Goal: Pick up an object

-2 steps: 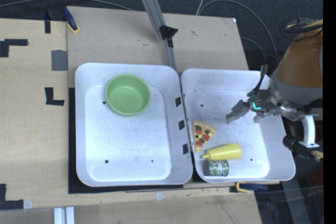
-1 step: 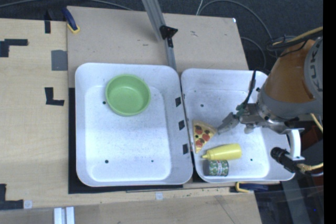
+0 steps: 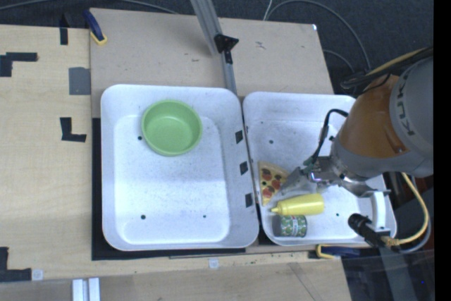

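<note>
Pizza slice (image 3: 270,182) — mustard bottle (image 3: 299,205), can (image 3: 290,225) beside.

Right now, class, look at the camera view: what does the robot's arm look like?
The arm is bulky and rounded, grey with a wide orange band above the wrist. Dark lettering marks the grey shell. A black cable loops beside the wrist, above the metallic gripper.

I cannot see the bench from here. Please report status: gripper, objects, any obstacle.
Gripper low in right bin, over pizza slice. Nothing seen held. Yellow bottle and green can close beside. Green bowl in left bin.
</note>
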`<control>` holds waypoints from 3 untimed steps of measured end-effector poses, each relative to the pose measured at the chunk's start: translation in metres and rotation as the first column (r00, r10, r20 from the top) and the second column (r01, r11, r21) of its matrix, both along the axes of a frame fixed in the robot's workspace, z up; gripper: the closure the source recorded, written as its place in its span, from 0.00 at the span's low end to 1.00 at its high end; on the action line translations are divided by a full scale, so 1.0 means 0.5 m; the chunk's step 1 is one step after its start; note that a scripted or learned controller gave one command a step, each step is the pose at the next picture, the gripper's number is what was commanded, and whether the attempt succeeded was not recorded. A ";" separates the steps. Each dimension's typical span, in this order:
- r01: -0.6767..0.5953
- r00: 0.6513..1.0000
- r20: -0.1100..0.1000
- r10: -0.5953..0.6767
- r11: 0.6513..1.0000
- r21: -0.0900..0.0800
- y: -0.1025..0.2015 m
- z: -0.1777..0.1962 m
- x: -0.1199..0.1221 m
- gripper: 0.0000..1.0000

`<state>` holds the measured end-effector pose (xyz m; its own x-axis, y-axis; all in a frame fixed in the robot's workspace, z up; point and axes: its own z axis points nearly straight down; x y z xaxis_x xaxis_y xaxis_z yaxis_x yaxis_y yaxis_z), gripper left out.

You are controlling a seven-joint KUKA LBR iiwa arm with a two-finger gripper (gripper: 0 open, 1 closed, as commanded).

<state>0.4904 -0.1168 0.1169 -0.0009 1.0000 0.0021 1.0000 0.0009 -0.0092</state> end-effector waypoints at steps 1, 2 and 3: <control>0.000 1.000 0.009 0.000 1.000 -0.002 0.000 -0.054 0.001 0.00; -0.001 1.000 0.008 0.001 1.000 -0.001 0.002 -0.033 0.001 1.00; -0.001 1.000 0.012 0.001 1.000 -0.002 0.016 0.085 -0.005 1.00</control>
